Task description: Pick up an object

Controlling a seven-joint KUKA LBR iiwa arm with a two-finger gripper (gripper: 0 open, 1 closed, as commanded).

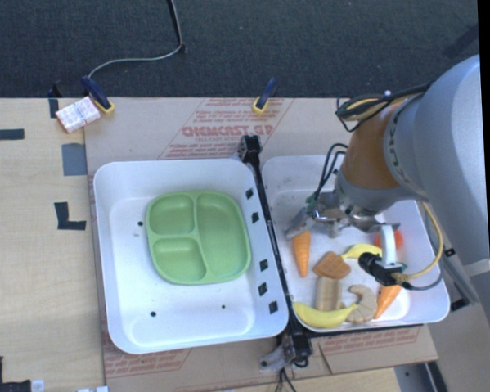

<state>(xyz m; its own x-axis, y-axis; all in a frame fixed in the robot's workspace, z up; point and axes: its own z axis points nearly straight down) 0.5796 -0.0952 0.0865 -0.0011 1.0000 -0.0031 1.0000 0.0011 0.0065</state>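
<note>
The pale wooden surface [26, 243] carries a sheet of brown cardboard [184, 129] printed in red, and the two bins sit on that sheet. The grey arm [423, 149], smooth and rounded with an orange band, reaches in from the right over the right bin [435, 304].

The left bin [117, 263] is shallow, white and glossy, with rounded corners. It holds a matte green plate [180, 215], a rounded square divided into three compartments. The right bin is the same kind of white tray, and toy foods crowd its near half.

A curved yellow banana [323, 315] lies along the near wall. Just far of it stands a short beige cylinder [325, 293], and a pale knobbly piece [364, 304] is to the right of that. A brown wedge [332, 266] sits far of the cylinder. A smooth orange carrot [301, 255], cone-shaped, lies to the left of the wedge. A second carrot [387, 298] lies slanted near the right wall.

The tool [305, 221] hangs low over the far-left part of the right bin. The first carrot lies just beside it on the near side, with its broad end towards the tool and its tip pointing near. The tool's metal tip is too small and blurred to tell whether it is wide or narrow, and nothing can be seen gripped in it. The other foods lie to the right and nearer.

At the far edge of the cardboard are two blue-and-yellow clamps [264, 100], and a small red-and-white box [77, 115] lies beside the left one.
</note>
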